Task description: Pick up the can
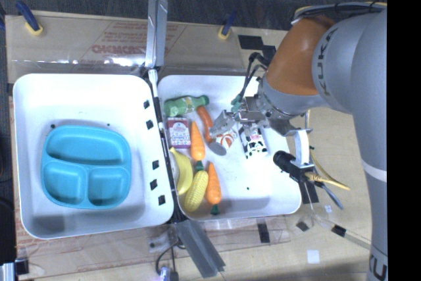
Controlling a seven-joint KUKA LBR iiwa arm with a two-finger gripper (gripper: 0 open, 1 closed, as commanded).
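gripper (227, 128) low over the can (227, 139) in the right bin (276, 204)
can lies tilted directly beneath the fingertips, beside a carrot (205, 122); how far the hand is open, or whether it grips, cannot be told

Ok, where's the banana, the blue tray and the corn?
banana (183, 171): camera view, on the middle of its yellow curve.
blue tray (85, 164): camera view, on the ridge between its compartments.
corn (196, 189): camera view, on the middle of the cob.

A blue divided tray (84, 164) sits in the left bin (26, 95); the right bin (276, 201) holds carrots (197, 141), corn (196, 189), a banana (182, 170) (all toy-like).
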